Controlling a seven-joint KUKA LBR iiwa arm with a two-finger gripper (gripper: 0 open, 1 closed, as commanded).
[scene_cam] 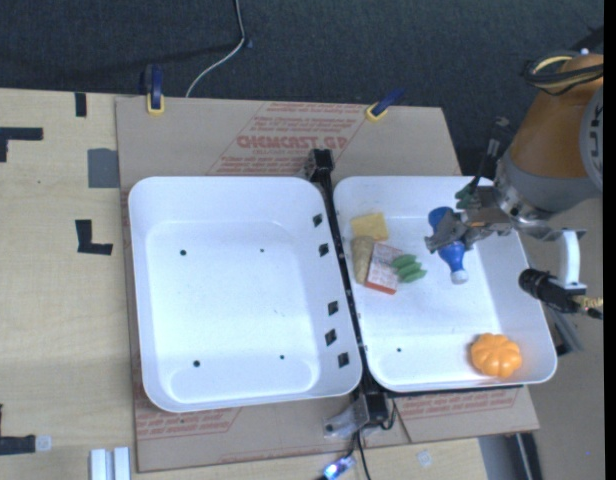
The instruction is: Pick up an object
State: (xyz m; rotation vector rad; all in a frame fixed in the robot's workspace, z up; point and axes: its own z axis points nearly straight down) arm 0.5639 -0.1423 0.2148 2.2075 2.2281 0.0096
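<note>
In the right bin (428, 363) my gripper (450, 234) reaches in from the right, over the bin's upper right part. A blue object with a white tip (454, 259) sits between its dark fingers, with the gripper shut on it; blue shows above and below the fingers. To its left lie a yellow block (369, 227), a tan piece (361, 258), a small red and white box (384, 269) and a green item (409, 268), close together. An orange pumpkin-shaped toy (495, 355) rests in the bin's near right corner.
The left bin (228, 288) sits beside the right one, joined along a black clipped seam (335, 268). Both stand on a cardboard sheet (278, 138) held by clamps. The arm's grey and orange body (558, 158) hangs over the right bin's right edge.
</note>
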